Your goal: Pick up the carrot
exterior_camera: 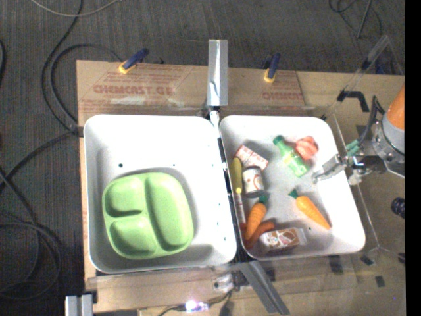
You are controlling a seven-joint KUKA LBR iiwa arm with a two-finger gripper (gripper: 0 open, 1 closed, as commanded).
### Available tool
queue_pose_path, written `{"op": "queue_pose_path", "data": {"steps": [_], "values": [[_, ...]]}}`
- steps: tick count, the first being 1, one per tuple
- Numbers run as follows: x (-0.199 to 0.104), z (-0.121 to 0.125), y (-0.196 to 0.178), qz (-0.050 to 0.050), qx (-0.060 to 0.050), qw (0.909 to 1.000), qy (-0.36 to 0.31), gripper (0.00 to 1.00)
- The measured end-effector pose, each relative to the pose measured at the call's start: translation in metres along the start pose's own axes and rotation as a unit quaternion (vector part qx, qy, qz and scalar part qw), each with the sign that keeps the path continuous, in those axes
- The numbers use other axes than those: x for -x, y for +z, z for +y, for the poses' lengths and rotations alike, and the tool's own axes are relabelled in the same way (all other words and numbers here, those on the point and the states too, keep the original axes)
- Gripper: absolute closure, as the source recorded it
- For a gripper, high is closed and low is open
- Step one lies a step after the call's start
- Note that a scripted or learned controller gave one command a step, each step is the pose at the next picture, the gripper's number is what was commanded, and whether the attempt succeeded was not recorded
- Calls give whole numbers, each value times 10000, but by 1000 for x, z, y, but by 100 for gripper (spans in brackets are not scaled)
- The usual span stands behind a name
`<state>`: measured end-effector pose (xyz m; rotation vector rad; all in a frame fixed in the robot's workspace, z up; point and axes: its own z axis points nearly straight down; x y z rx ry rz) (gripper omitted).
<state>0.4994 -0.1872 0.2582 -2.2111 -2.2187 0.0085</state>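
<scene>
Two carrots lie in the right bin (342, 239). One carrot (311, 211) with a green top lies at the bin's right side, pointing toward the front right. A second carrot (255, 217) lies near the left wall, next to another orange piece (265, 228). My gripper (329, 170) reaches in over the bin's right edge and hangs above and slightly right of the right-hand carrot, apart from it. I see nothing in it.
The right bin also holds a green bottle (290, 157), a red-pink toy (306, 147), a small can (252, 179), a red-and-white carton (251, 155), a yellow piece (235, 172) and a brown packet (284, 238). A green divided plate (148, 212) lies in the left bin (105, 133).
</scene>
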Motion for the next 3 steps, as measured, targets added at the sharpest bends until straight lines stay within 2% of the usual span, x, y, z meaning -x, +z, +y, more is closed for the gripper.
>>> {"op": "queue_pose_path", "data": {"steps": [1,2,3], "values": [[-17,-14,165,-2,36,9999,146,0],[-16,-14,160,-6,11,9999,147,100],[-59,-15,75,2,-2,9988,-486,100]]}}
